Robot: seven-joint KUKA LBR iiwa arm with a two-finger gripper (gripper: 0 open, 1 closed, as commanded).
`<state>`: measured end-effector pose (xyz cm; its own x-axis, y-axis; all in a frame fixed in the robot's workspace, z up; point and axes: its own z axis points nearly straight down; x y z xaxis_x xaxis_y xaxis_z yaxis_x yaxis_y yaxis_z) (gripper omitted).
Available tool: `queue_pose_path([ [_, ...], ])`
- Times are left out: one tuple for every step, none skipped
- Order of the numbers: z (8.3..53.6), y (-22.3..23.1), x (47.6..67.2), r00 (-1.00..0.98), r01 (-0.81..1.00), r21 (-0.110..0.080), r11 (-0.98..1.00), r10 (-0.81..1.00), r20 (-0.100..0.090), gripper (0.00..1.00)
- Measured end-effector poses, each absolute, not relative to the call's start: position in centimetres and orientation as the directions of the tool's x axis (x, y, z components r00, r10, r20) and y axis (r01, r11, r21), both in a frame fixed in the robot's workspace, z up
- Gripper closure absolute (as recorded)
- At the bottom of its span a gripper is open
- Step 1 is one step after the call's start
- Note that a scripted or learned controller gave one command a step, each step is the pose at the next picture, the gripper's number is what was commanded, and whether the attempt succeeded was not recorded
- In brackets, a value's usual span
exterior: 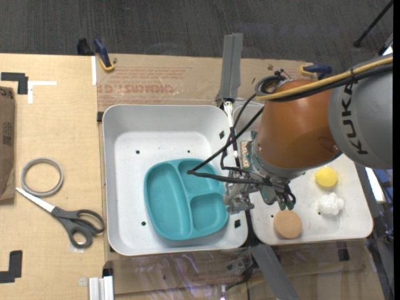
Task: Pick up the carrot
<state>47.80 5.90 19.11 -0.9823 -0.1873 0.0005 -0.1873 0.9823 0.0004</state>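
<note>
My gripper (242,200) hangs low over the wall between the two white bins, at the right edge of a teal divided plate (181,205). The arm's orange band (294,127) and grey wrist hide much of the right bin (359,227) beneath them. Black cables run from the wrist down across the plate's upper right corner. The plate lies flat in the left bin (125,167), and its compartments look bare.
In the right bin lie a yellow round fruit (326,178), a white lumpy item (329,205) and a tan round item (288,225). Scissors (70,219) and a tape roll (42,175) rest on the cardboard to the left of the bins.
</note>
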Motion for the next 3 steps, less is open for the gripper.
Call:
queue_pose_path([
  [17.6,10.0,48.5,-0.98,-0.199,0.0,0.98,-0.199,-0.001,1.0],
  [17.6,12.4,48.8,-1.0,0.001,0.0,1.0,0.001,-0.001,1.0],
  [13.9,10.9,47.8,-0.994,0.105,0.0,0.994,0.105,0.001,1.0],
])
